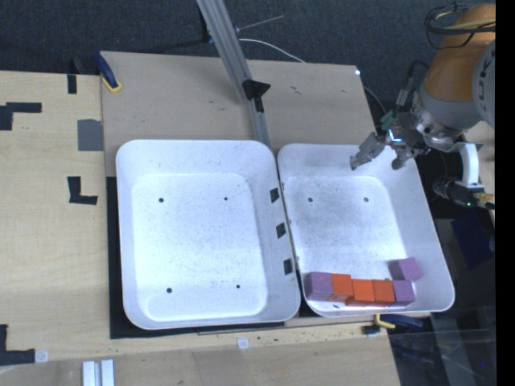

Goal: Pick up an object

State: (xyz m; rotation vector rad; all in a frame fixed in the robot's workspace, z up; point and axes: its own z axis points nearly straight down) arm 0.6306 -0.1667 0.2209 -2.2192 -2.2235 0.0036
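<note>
Several small blocks lie in a row along the near edge of the right bin [418, 215]: a purple block [320, 284] at the left, orange blocks [364, 290] in the middle, and purple blocks [405, 270] at the right end. My gripper [376, 157] hangs over the far right corner of that bin, well away from the blocks. Its two fingers are spread apart and nothing is between them.
The left bin [129, 215] sits beside the right one. A slanted metal rail [229, 47] rises from behind the bins' shared edge. Black clips [280, 230] mark the seam between the bins. A blue and yellow clamp [108, 72] lies at the bench's far left.
</note>
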